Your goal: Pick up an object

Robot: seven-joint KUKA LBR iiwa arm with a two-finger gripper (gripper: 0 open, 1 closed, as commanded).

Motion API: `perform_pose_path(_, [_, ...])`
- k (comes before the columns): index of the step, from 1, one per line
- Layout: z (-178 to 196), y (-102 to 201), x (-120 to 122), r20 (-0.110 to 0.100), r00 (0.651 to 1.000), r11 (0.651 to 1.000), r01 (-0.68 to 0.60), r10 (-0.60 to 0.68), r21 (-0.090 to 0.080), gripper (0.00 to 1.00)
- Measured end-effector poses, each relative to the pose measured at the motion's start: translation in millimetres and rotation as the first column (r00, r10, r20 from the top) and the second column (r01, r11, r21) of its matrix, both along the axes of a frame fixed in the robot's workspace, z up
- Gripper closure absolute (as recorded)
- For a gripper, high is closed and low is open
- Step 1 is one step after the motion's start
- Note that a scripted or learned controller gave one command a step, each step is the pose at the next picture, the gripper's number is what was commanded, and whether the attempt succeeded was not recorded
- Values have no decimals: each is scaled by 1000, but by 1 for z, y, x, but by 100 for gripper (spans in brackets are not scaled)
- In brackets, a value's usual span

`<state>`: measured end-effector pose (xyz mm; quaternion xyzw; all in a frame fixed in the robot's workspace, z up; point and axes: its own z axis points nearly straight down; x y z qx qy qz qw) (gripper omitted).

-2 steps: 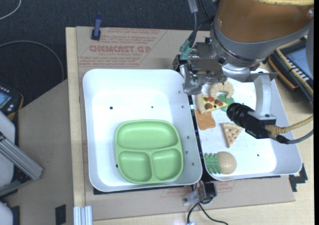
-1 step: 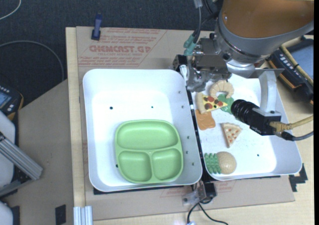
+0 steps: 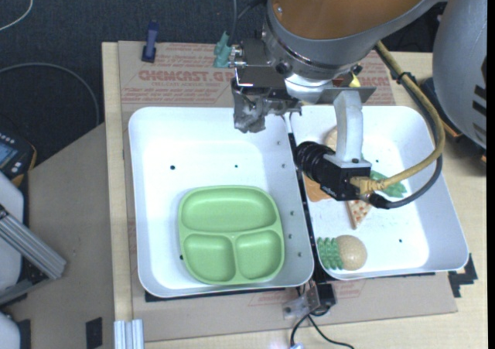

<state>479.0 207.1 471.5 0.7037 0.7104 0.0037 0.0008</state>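
pizza slice [image 3: 357,212] lies at five o'clock from the claw [image 3: 251,117]; i cannot tell its state.

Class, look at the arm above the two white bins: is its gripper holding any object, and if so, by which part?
It cannot be told. The gripper hangs over the far edge of the left bin, and no object can be made out between its fingers.

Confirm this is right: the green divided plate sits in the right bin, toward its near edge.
Not quite. The camera view shows the green divided plate in the left bin, not the right bin. The rest holds: it lies toward the near edge.
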Motion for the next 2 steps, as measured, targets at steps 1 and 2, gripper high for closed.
perform_pose_path(1, [9,-4,1,0,1000,1000,5,-5,-2,100])
perform_pose_path(2, [20,-3,1,4,1000,1000,4,-4,-1,100])
